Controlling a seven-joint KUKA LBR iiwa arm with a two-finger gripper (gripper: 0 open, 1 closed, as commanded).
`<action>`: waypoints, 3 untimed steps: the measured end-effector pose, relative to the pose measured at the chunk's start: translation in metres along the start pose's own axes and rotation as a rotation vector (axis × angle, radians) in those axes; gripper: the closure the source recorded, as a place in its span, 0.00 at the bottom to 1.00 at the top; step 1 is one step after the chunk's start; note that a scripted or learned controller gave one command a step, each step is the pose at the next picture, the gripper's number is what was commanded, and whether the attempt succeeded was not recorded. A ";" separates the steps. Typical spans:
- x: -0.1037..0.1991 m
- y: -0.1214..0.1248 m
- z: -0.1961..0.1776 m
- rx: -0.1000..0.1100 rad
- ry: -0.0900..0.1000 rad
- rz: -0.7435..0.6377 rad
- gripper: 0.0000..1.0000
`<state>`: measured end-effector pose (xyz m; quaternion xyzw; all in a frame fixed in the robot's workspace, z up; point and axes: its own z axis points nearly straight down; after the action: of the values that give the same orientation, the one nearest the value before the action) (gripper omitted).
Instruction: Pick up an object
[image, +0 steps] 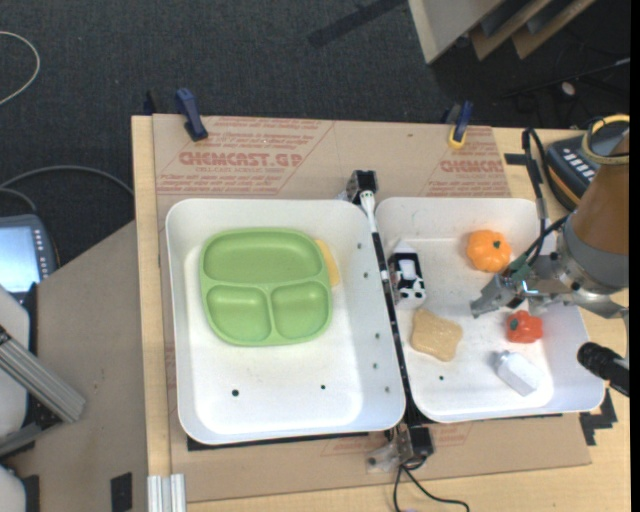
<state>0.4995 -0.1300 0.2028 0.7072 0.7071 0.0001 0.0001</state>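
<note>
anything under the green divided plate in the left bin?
A yellow edge pokes out from under the green divided plate's right side, in the left bin. The plate covers the rest, so I can't tell what it is.

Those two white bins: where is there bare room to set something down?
Left bin: bare floor below and right of the green tray. Right bin: a bare strip along its top wall. Crowded around the tool, between the orange, tomato and cracker.

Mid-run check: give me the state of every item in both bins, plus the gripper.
green divided plate: flat, left bin, nothing on it
orange pumpkin: loose, right bin
black-and-white toy: loose
tan piece: lying flat
red item: beside gripper, not gripped
white block: loose
</note>
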 end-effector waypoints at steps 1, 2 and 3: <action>-0.078 0.055 0.122 -0.004 -0.004 0.003 0.00; -0.088 0.121 0.119 0.004 0.012 -0.005 0.00; -0.076 0.168 0.118 0.003 0.002 -0.003 0.00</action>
<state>0.6679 -0.2060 0.0849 0.7060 0.7082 -0.0003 -0.0015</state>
